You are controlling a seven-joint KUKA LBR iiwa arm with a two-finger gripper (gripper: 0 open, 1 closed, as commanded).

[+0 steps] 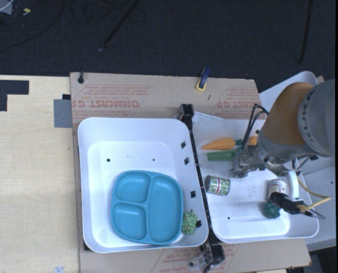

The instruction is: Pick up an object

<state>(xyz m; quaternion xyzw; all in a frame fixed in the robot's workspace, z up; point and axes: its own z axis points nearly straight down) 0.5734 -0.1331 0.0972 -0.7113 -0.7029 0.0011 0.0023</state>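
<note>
1. Nearest, at the bottom of the frame, the left bin (86, 152) holds a blue divided plate (146, 206), with a small bunch of green toy grapes (189, 222) just beside the plate's right edge, against the bin wall.
2. In the right bin (248, 223) a small teal object (271, 210) lies at the lower right. It is too small to name.
3. Further up, a green can (217, 185) lies on its side near the wall between the bins.
4. The gripper (241, 166) hangs low in the right bin, just up and right of the can. Whether it is wide or narrow cannot be told from this slant, and nothing shows as held.
5. Just beyond it lie a green stick-like piece (220, 156) and an orange carrot (217, 144), side by side.
6. Judged from this, the step is the reach: no object is picked yet. The stick-like piece and the can are the closest candidates. The next move calls for centring over one, descending around it, closing and lifting.
7. The arm (288, 118), with its orange band, comes in from the right edge.
8. Both bins sit on a printed cardboard sheet (135, 98), held by a blue and yellow clamp (202, 79) at its far edge, on a pale wooden bench (27, 181).
9. Farthest, along the top, is dark floor (157, 27) crossed by cables.
</note>
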